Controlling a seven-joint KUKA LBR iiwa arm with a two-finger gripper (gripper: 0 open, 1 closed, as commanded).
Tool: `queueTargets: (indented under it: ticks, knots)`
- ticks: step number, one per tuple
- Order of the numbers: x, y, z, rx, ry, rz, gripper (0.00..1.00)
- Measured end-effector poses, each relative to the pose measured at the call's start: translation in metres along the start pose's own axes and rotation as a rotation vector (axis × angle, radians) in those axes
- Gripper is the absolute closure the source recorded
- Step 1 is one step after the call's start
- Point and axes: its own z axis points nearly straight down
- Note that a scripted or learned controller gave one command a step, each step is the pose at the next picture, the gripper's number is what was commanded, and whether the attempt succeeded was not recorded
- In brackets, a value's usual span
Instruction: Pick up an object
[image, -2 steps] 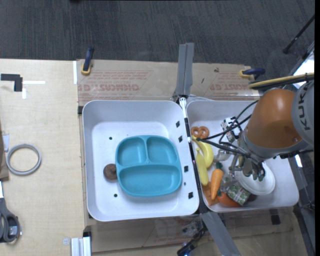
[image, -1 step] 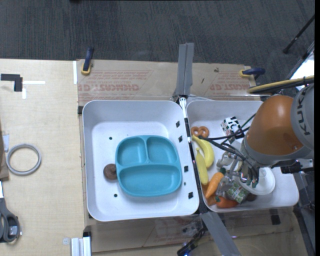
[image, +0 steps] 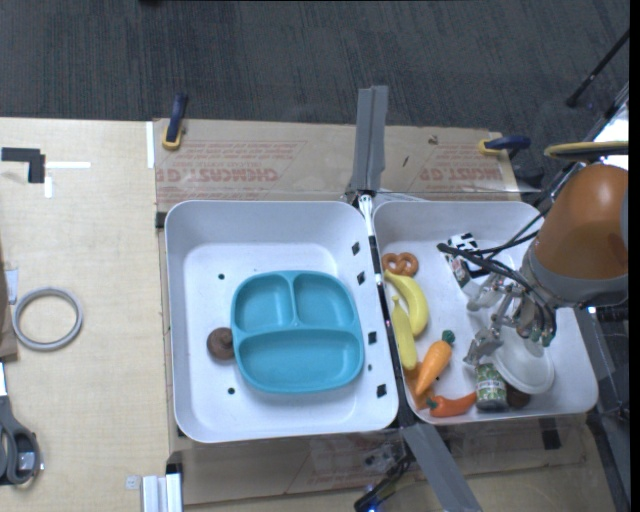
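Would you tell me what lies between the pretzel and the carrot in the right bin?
In the camera view, the bananas lie between the pretzel and carrot.

Even, bright overhead light fills the scene, with soft, short shadows under the tray and along the bin walls. The white bins glare slightly; small items look soft and a little blurred.

A teal divided plate lay in the white left bin, a brown disc at its nine o'clock. The right bin held yellow bananas, an orange carrot, a brown pretzel and a black-and-white patterned item.
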Motion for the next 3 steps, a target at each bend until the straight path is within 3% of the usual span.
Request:
queueTargets:
  ticks: [1, 2, 3]
  knots:
    - [0.017, 0.067, 0.001, 0.004, 0.001, 0.061, 0.0]
    - [0.035, 0.058, 0.001, 0.006, 0.0, 0.362, 0.0]
    - [-0.016, 0.019, -0.063, 0.005, -0.002, 0.183, 0.0]
